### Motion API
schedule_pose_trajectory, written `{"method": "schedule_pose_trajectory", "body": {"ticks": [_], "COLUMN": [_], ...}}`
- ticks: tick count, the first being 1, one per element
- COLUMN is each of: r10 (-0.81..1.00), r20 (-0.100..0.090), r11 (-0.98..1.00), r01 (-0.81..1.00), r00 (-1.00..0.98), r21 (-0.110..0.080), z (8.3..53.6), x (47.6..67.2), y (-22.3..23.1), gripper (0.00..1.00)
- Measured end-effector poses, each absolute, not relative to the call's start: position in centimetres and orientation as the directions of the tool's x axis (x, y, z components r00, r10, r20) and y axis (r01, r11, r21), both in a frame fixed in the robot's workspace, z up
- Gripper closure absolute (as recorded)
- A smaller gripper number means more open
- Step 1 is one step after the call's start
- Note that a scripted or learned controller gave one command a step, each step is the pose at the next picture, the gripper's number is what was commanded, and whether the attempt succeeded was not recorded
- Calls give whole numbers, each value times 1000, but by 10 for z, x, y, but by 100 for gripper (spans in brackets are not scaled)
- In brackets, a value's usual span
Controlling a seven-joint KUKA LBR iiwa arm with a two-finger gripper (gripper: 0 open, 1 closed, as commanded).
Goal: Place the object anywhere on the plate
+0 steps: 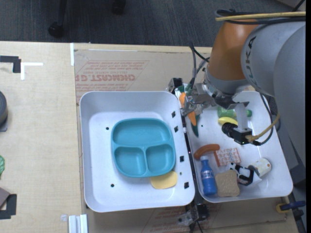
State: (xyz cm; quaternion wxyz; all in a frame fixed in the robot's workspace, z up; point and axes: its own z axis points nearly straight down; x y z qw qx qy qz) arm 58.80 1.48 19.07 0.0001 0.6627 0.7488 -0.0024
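Observation:
A teal plate (143, 147) with three compartments lies in the left white bin (97, 130), nothing on it. My gripper (193, 103) hangs low over the far left corner of the right bin (272, 178), just beside the wall between the two bins. An orange carrot-like piece (191, 117) with a green end (195, 128) sits right under it, touching or nearly so. The wrist hides whether that piece is gripped.
The right bin also holds a brown sausage (207, 150), a blue bottle (207, 177), a tan sponge (227, 184), a red-and-white packet (227, 157), a white cup (261, 167) and a yellow-green toy (227, 114). A pale yellow disc (164, 180) lies by the plate's near edge.

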Motion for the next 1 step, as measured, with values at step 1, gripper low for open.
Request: {"method": "schedule_pose_trajectory", "body": {"ticks": [1], "r10": [995], "r20": [-2], "r11": [102], "r01": [995], "r00": [-102], "r21": [-2], "z": [208], "x": [574], "y": [107], "gripper": [100]}}
